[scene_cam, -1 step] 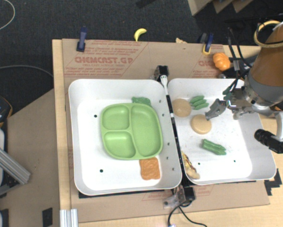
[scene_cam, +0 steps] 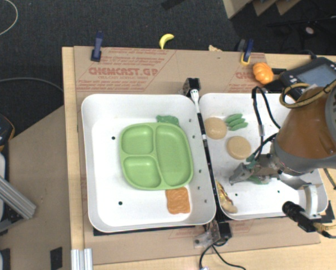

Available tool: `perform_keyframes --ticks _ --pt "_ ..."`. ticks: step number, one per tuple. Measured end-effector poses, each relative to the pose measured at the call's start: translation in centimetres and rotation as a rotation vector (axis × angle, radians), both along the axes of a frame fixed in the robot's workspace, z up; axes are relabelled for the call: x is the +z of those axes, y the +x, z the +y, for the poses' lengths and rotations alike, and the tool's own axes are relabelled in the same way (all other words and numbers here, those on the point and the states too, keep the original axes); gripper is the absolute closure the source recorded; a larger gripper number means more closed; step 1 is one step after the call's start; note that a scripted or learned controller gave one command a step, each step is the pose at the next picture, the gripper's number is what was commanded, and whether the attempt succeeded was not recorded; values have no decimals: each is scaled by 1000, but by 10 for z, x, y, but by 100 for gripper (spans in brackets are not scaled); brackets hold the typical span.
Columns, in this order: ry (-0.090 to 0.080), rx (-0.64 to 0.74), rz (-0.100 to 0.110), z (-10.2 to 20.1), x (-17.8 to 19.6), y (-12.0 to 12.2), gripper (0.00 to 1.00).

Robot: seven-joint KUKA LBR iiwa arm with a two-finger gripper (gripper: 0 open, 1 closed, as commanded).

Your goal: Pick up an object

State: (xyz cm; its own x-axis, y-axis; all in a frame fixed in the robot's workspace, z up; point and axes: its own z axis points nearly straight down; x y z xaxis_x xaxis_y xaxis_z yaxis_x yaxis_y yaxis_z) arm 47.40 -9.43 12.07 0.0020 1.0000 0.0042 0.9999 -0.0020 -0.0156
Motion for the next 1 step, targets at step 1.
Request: perform_keyframes --ticks 1 --pt "-6 3 -21 -2 -37 46 0"
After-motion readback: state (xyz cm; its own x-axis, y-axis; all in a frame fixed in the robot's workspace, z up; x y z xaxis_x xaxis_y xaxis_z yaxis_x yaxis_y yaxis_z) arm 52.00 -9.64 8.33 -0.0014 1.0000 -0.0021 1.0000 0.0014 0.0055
